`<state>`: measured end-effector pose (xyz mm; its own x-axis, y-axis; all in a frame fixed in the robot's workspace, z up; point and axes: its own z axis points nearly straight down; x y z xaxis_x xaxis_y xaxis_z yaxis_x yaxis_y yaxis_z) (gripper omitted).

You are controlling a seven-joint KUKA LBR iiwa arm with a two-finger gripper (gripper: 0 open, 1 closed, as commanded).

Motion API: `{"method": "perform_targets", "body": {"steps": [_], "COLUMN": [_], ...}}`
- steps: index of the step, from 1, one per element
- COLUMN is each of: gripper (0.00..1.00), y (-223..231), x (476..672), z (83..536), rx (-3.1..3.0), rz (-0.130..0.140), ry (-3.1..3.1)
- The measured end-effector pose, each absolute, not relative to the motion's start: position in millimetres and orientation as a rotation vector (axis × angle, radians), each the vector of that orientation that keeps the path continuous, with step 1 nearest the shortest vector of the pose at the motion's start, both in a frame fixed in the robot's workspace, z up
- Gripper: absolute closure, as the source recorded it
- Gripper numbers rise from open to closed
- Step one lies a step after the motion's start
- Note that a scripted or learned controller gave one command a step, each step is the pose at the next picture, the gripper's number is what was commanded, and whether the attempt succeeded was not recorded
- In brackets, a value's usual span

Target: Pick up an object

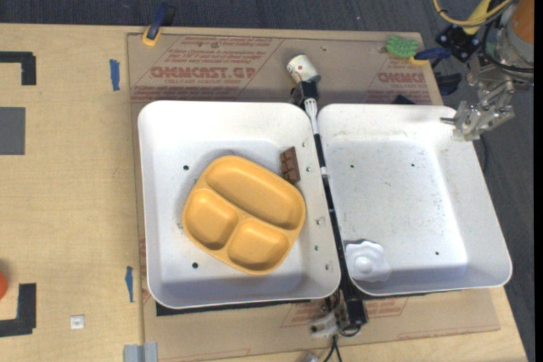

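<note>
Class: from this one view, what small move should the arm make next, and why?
Probably move the gripper from the right bin's far right corner toward the white object near its front left; it holds nothing there.

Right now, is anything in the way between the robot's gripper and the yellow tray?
Nothing tall. The gripper hangs over the right bin's far right corner; the yellow divided tray lies in the left bin. Between them are the bins' adjoining rims.

Two bins side by side on the bench: left bin (161, 182) holds a compartment tray (244, 213) at centre with a small block (289, 164) just beside its upper right edge, right bin (462, 208) holds a small cup-like object (366, 258) in its near left corner, gripper (477, 116) over its far right corner.
</note>
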<state>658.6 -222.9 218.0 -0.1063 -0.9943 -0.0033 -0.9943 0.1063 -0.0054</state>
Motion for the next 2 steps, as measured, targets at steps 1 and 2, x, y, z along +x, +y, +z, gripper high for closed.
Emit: {"method": "perform_targets", "body": {"steps": [1, 2], "gripper": [1.00, 1.00], "y": [-223, -180], "x": [667.4, 667.3], "z": [214, 195], "rx": [-2.485, -2.172], "rz": [-0.002, 0.002], "ry": [1.914, 2.265]}}
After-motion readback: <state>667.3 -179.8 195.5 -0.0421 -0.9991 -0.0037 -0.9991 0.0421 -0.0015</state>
